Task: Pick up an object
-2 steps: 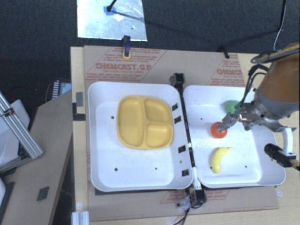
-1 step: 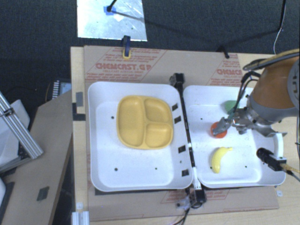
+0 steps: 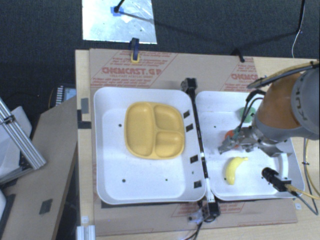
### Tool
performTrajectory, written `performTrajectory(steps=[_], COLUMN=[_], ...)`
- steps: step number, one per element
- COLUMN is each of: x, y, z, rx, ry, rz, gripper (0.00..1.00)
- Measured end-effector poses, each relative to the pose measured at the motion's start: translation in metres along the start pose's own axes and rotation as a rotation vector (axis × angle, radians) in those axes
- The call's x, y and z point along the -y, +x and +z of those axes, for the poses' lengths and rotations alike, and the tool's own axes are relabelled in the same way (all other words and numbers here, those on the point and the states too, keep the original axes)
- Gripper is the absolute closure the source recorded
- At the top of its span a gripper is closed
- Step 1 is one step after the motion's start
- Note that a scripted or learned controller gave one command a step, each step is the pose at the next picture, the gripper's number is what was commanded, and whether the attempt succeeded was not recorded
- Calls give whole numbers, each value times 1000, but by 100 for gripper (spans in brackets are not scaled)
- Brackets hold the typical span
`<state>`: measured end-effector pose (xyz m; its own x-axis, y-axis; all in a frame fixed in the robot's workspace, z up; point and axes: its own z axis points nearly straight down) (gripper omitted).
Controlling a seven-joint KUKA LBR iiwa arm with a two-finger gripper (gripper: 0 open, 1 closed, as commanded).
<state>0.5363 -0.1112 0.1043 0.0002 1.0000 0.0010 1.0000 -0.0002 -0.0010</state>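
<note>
Gripper (image 3: 231,143) low in the right bin (image 3: 215,109) (grip state indiscernible), just above the banana (image 3: 233,168)

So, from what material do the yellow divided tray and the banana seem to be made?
The yellow tray looks like moulded plastic: one even colour, soft sheen, rounded compartments. The banana is probably a plastic toy, uniformly bright and smooth, though this cannot be confirmed.

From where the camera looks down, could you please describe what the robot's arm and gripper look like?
The arm is thick and rounded, grey at the outer casing, with a broad orange band above the wrist. The wrist narrows into a grey metallic gripper of small, angular parts. Thin dark cables loop along the arm's left side near the wrist, and a yellowish cable runs across its top.
</note>
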Motion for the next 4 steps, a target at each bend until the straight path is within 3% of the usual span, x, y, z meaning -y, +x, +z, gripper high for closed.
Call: performTrajectory(steps=[1, 3, 4], x=[-1, -1, -1], y=[-1, -1, 44], z=[-12, -128, -128], rx=[1, 2, 0], ry=[-2, -6, -2], rz=[1, -4, -8], gripper=[100, 100, 100])
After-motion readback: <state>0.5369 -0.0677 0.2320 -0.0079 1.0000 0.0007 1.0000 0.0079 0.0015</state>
